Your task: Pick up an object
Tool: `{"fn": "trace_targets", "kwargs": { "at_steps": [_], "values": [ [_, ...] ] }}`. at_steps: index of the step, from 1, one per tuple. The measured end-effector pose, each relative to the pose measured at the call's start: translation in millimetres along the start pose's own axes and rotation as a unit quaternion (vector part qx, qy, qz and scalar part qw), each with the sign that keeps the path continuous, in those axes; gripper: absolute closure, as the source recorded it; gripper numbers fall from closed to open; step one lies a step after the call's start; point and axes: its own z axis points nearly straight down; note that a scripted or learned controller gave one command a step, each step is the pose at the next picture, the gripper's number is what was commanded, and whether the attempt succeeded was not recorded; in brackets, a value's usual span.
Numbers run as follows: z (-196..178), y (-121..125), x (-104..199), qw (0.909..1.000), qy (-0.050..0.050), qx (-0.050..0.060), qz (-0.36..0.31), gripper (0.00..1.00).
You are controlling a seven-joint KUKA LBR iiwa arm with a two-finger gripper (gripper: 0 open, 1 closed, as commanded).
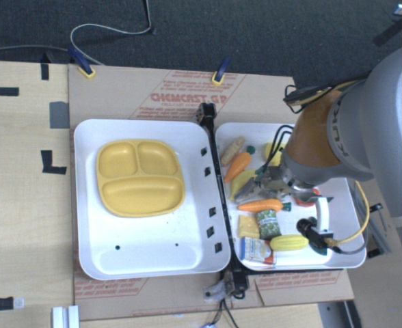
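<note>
Long orange carrot (259,206), green-tipped, lies flat, seemingly under gripper (275,180).

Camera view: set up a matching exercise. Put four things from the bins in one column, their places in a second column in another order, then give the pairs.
Things:
1. yellow divided plate
2. corn cob
3. upper carrot
4. small carton

Places:
A. right bin, near its front left corner
B. left bin
C. right bin, near its front edge, right of the carton
D. right bin, upper left part, beside the divider

Pairs: 1-B, 2-C, 3-D, 4-A
</note>
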Motion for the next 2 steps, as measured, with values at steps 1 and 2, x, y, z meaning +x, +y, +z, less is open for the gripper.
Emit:
{"fn": "trace_targets", "kwargs": {
  "at_steps": [1,2],
  "values": [
    [-9.1,0.8,0.0,1.0000,0.000,0.000,0.000,1.00],
    [-17.4,1.1,0.8,1.0000,0.000,0.000,-0.001,1.00]
  ]
}}
